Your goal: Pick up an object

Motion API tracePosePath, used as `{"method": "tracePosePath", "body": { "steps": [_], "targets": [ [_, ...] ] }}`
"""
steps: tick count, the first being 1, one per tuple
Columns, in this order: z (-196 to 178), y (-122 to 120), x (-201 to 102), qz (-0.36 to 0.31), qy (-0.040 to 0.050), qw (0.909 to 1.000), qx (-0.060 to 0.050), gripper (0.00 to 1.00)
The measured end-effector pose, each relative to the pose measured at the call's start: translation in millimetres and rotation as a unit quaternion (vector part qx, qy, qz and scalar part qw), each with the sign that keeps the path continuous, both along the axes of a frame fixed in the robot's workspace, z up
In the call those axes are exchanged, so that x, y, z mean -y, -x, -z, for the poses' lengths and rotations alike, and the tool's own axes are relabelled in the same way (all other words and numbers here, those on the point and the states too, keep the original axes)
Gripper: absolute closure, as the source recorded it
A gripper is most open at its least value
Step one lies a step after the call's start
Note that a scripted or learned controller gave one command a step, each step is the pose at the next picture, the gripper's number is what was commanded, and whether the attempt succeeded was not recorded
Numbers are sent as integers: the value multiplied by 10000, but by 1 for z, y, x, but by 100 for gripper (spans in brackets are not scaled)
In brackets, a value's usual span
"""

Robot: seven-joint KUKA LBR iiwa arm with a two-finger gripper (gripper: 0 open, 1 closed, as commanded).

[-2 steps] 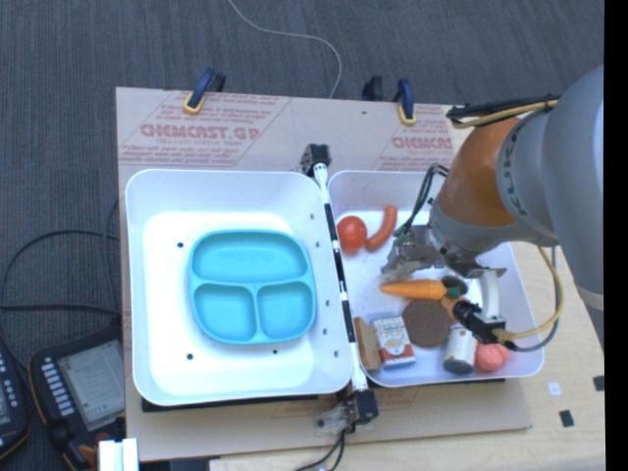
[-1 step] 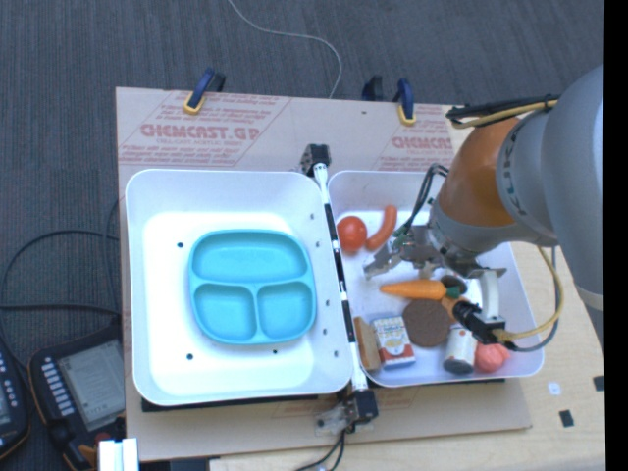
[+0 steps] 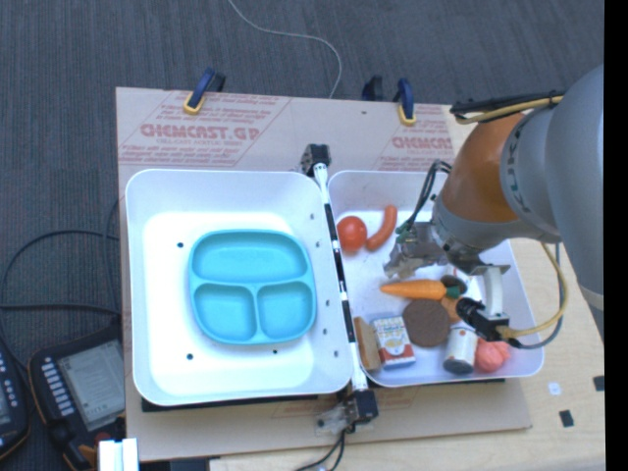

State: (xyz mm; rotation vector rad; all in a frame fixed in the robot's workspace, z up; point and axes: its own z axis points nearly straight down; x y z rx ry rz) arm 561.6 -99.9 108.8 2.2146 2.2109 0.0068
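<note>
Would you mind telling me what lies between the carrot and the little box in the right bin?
In the camera view, bare white bin floor separates the carrot from the little box; a brown round disc sits just right of that gap.

A single fixed camera looks down at a slant on the table [image 3: 196,135]. It frames both white bins [image 3: 157,204] fully, from moderate height.
</note>
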Motion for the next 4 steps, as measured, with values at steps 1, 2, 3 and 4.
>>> {"method": "tracePosePath", "body": {
  "steps": [1, 2, 3, 4],
  "targets": [
    [-27, -16, 68, -7, -15, 10000, -57, 100],
    [-27, -15, 68, -9, -18, 10000, -60, 0],
    [21, -30, 39, -8, -11, 10000, -42, 0],
    [20, 14, 7, -5, -4, 10000, -4, 0]
  ]
}}
